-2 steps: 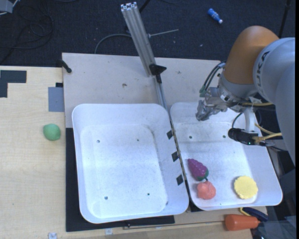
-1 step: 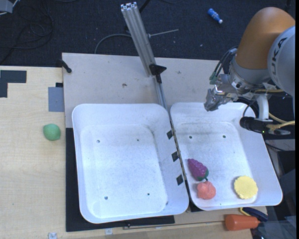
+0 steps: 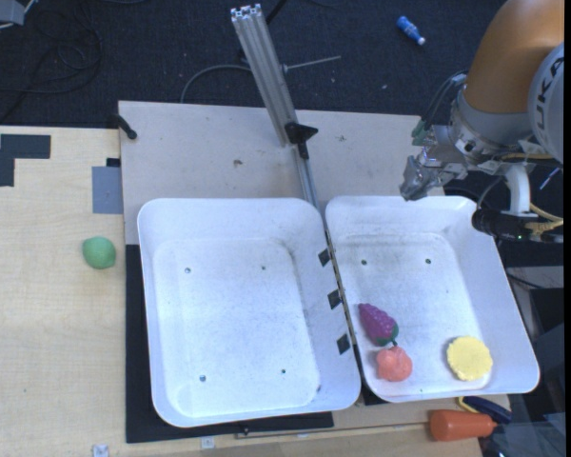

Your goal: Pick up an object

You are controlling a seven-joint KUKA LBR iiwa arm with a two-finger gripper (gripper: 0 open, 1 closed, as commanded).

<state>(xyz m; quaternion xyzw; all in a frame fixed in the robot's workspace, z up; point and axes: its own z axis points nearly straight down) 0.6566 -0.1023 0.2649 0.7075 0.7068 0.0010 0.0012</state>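
Observation:
In the right bin (image 3: 428, 227), near its front edge, lie three small objects: a purple grape-like cluster (image 3: 378, 322), a red-orange strawberry-like piece (image 3: 394, 364) just in front of it, and a yellow round piece (image 3: 469, 358) further right. My gripper (image 3: 416, 181) hangs over the far edge of the right bin, well behind all three objects and apart from them. Nothing shows between its fingers.
The left bin (image 3: 162, 255) stands beside the right one, joined by black clips. A green ball (image 3: 99, 252) rests on the wooden bench at left. An orange object (image 3: 462, 425) lies in front of the right bin. A metal rail (image 3: 271, 74) slants behind the bins.

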